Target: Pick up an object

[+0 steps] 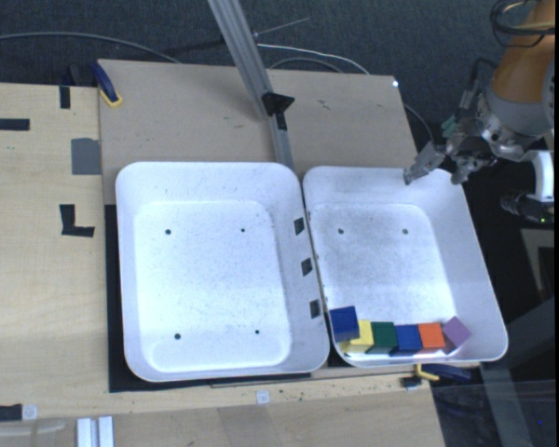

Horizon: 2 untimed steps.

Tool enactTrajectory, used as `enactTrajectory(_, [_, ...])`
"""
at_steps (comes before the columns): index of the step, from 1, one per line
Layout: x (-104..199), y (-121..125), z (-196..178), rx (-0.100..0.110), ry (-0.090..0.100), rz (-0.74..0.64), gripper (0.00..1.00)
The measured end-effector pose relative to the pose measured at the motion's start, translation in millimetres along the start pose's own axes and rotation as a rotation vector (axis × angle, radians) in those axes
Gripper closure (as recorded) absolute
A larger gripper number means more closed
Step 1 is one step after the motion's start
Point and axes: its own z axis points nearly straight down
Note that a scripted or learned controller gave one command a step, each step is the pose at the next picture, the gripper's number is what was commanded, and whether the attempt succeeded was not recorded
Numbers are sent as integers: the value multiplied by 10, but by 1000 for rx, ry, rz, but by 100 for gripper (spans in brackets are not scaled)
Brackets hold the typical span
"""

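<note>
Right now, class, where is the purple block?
The purple block sits in the right bin's near right corner, ending the block row, beside the orange block.

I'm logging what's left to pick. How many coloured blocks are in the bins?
6, all along the right bin's near edge: blue, yellow, green, blue, orange, purple. More could hide behind them.
</note>
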Motion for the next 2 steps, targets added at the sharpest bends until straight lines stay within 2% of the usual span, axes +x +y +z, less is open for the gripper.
enactTrajectory(1, [700,-528,-497,-3,4,-5,0])
enactTrajectory(2, [667,-517,-560,-1,3,-2,100])
